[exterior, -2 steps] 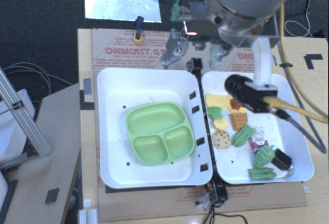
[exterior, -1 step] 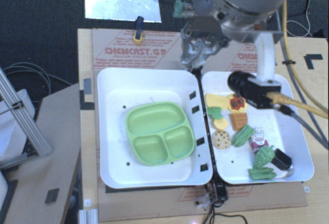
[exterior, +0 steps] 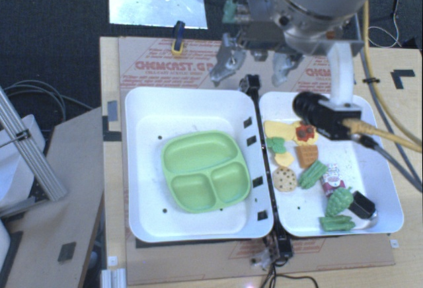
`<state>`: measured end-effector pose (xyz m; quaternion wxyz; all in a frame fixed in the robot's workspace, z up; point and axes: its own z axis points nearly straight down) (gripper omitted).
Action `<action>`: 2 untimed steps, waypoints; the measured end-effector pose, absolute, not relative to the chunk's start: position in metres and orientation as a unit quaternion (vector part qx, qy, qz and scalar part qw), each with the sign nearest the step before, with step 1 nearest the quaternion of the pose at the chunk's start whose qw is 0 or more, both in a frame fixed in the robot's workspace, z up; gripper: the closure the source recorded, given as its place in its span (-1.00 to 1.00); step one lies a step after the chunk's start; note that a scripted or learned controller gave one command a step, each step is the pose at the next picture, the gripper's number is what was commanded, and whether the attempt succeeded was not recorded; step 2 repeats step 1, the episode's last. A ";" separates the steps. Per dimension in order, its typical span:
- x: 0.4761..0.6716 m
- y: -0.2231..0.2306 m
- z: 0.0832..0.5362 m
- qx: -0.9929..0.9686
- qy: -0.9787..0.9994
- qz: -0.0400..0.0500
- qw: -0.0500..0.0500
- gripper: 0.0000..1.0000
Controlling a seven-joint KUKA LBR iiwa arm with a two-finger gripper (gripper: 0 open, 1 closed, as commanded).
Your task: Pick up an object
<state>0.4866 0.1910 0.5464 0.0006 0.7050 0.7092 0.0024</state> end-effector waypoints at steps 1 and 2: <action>0.485 0.236 0.380 0.705 0.710 -0.007 -0.003 -1.00; 0.485 0.236 0.380 0.705 0.710 -0.007 -0.003 -1.00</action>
